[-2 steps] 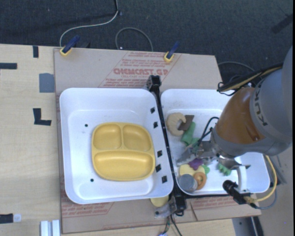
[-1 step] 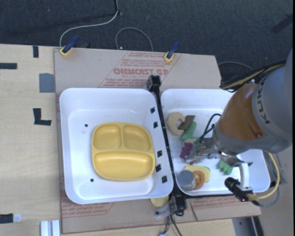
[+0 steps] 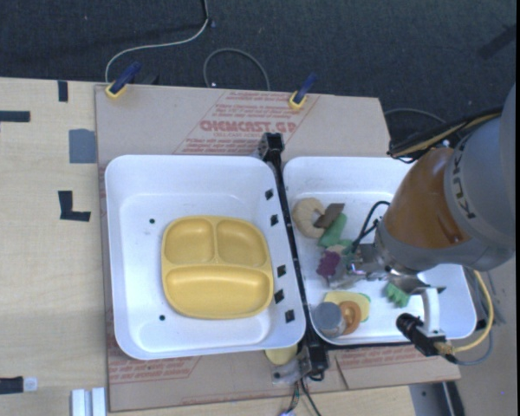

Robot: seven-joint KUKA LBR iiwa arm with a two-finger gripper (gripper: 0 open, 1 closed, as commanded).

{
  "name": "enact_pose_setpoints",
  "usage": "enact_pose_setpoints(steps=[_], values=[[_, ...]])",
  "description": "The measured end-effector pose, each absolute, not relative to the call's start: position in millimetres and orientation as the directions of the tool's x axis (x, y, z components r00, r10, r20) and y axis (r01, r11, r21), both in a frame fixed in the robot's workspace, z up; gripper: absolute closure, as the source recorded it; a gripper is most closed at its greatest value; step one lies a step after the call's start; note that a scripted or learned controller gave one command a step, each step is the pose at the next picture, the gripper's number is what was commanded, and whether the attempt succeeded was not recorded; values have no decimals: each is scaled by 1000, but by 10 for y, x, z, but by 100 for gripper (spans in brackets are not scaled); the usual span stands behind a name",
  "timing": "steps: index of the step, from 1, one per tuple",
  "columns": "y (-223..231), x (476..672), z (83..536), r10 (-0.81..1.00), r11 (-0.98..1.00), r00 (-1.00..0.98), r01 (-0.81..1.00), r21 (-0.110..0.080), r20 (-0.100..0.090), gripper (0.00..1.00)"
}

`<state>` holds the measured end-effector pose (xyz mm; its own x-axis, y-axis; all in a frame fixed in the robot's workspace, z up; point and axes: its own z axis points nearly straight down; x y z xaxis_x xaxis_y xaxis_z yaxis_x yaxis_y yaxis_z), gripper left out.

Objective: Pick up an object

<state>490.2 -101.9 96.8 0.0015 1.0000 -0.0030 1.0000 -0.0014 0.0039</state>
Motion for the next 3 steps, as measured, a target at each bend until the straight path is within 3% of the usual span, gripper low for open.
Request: enact_pose_setpoints(steps=[1, 2, 3], values=[[-982, 5328, 883, 1000, 3, -3, 1000, 6, 0, 0], [-1007, 5913, 880, 1000, 4, -4, 1000, 7, 0, 0], [-965, 6535, 846, 1000, 5, -5, 1000, -11, 1, 0]])
